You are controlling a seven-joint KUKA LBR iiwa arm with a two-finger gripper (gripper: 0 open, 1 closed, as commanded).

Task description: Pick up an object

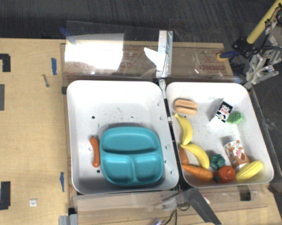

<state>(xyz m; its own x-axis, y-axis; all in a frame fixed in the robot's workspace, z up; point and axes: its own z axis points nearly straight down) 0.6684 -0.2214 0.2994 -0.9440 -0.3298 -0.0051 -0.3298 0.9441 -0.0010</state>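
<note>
Evidently nothing is being lifted yet: an orange sausage (95, 151) and a teal tray (130, 154) are lying in the left bin (84, 95). A hot dog (185, 107), bananas (186, 132) and a can (235, 153) are sitting in the right bin (204, 93). The gripper (260, 67) is hanging beyond its far corner, well apart from them all.

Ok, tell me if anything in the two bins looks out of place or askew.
One thing stands out: a lone sausage lies in the left bin, loose beside the teal divided tray rather than in it, while all the other toy food is in the right bin. There, the small can lies tipped on its side. Nothing looks spilled or damaged.
</note>
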